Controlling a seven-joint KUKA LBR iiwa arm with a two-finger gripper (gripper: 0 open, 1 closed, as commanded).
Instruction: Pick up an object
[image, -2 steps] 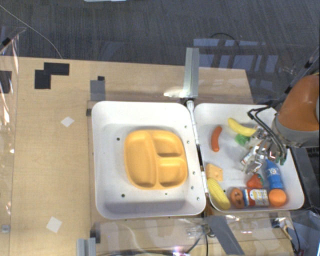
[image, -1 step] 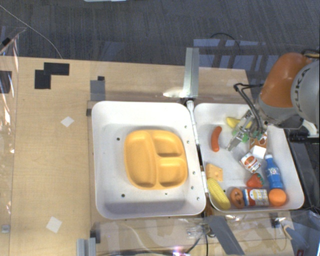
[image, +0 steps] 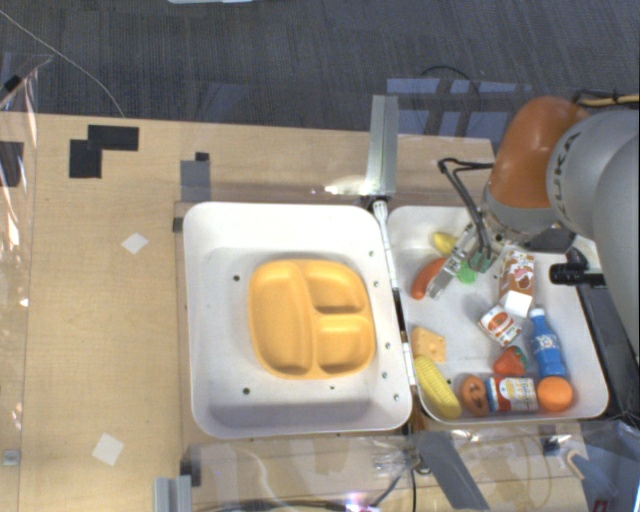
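The right bin holds several toy foods. My gripper hangs low over its upper left part, right beside a red-orange sausage-shaped piece and seemingly touching its right end. A small yellow piece lies just above the gripper. Nothing is visibly held. The grey arm with its orange band comes in from the upper right.
Further right and down lie a brown-and-white packet, a white cube, a red-and-white carton, a blue bottle, a cracker, corn, a can and an orange. The left bin bears a yellow divided plate.
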